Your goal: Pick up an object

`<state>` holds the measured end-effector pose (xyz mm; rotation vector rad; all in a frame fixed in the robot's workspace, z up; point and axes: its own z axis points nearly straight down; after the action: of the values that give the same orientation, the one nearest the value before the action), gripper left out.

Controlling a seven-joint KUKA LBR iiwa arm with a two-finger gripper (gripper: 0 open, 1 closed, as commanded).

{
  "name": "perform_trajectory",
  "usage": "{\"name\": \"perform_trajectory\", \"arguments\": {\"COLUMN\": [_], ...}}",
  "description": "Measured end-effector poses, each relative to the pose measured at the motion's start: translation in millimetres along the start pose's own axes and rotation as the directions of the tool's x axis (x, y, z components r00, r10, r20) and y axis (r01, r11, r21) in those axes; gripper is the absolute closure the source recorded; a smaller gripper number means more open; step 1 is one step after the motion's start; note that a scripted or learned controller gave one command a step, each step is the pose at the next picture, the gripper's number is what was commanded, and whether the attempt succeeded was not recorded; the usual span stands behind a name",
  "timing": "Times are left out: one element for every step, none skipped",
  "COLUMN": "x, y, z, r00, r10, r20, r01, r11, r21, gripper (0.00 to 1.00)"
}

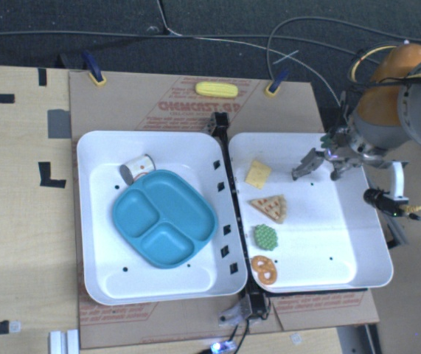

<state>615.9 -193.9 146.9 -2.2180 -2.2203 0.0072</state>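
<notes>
1. The gripper [319, 165] hovers over the right bin [343, 227], toward its upper right; its fingers are spread apart with nothing between them
2. The step looks like the approach: no object is taken yet
3. Candidates lie along the right bin's left side: yellow cheese block [258, 174], pizza slice [270, 207], green piece [265, 237], pretzel [264, 269]
4. The cheese block is nearest; the next move calls for travelling left across the right bin, descending and closing on it

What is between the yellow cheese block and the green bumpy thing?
In the camera view, the pizza slice lies between the yellow cheese block and the green bumpy thing.
</notes>
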Motion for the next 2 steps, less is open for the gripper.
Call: {"name": "perform_trajectory", "arguments": {"x": [-4, -4], "y": [-4, -2], "z": [62, 47], "r00": [1.000, 1.000], "r10": [-0.001, -0.002], "r20": [0.002, 0.002], "r01": [0.001, 0.002], "r11": [1.000, 1.000], "r21": [-0.004, -0.007], "gripper": [0.00, 1.00]}}
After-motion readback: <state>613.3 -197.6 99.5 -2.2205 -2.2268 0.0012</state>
